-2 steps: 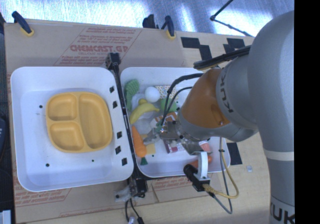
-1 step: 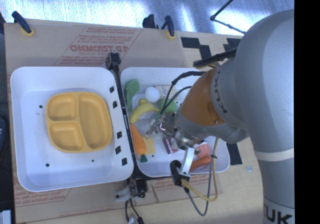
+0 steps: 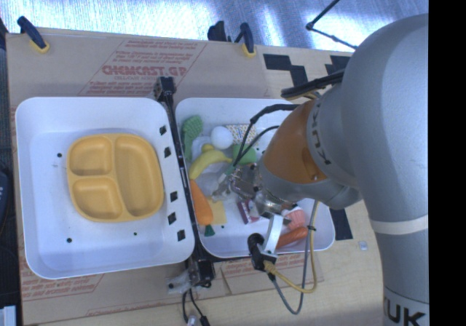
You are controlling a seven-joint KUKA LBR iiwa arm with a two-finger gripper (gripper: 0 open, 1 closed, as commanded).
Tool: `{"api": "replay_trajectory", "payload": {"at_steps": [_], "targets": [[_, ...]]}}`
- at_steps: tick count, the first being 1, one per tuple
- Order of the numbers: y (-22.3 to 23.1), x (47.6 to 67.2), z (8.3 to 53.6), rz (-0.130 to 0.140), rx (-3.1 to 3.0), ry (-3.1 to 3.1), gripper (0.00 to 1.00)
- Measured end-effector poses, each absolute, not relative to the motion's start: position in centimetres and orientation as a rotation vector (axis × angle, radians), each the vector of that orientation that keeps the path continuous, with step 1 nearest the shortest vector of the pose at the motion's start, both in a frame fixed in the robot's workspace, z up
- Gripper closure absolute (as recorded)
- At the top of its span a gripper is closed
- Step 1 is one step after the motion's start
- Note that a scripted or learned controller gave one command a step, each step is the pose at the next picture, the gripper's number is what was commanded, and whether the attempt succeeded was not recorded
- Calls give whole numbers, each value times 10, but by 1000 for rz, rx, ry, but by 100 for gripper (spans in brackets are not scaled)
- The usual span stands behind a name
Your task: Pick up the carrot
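The carrot (image 3: 201,203) is an orange wedge with a dark green end. It lies in the right bin (image 3: 218,248) along that bin's left wall, pointing toward the front. My gripper (image 3: 237,185) hangs low over the middle of the same bin, just right of the carrot and apart from it. The grey and orange wrist (image 3: 298,153) covers much of the bin's right half and hides what lies under it.
A yellow banana (image 3: 206,161), a white ball (image 3: 220,135) and a green piece (image 3: 193,130) crowd the right bin's back left. An orange-red item (image 3: 293,236) lies at its front right. The left bin (image 3: 36,244) holds a yellow divided plate (image 3: 115,175).
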State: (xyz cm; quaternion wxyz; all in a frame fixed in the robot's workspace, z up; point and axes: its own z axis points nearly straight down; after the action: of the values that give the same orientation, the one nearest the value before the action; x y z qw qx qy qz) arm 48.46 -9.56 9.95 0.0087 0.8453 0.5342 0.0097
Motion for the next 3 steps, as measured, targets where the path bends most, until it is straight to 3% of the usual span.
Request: {"api": "replay_trajectory", "payload": {"at_steps": [3], "targets": [[-96, 484, 99, 29, 2641, 1669, 0]]}}
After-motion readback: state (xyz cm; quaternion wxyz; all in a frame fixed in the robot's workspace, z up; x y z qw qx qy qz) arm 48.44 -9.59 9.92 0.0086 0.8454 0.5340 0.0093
